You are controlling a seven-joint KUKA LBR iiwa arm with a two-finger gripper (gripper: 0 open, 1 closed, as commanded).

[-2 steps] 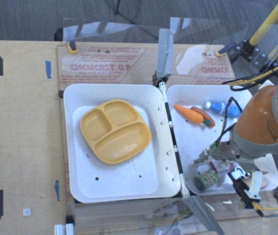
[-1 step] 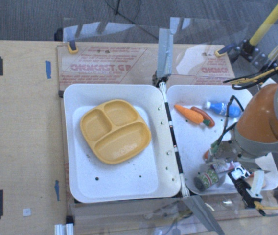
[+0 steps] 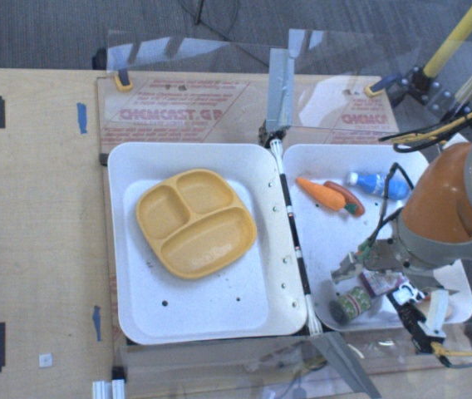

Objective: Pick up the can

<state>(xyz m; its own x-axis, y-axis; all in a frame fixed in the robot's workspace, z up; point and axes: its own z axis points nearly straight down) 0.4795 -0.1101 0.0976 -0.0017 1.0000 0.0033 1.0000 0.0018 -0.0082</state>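
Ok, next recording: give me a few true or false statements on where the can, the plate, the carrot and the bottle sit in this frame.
1. The yellow divided plate lies in the left bin. True.
2. The can stands upright in the left bin. False: it lies on its side in the right bin, near the front edge.
3. The toy carrot is in the right bin. True.
4. The blue bottle rests on the plate. False: it lies in the right bin, beside the carrot.
5. The gripper is above the can. True.

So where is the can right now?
The can lies on its side near the front edge of the right bin, just below the robot's hand, far from the carrot and the blue bottle at the back.
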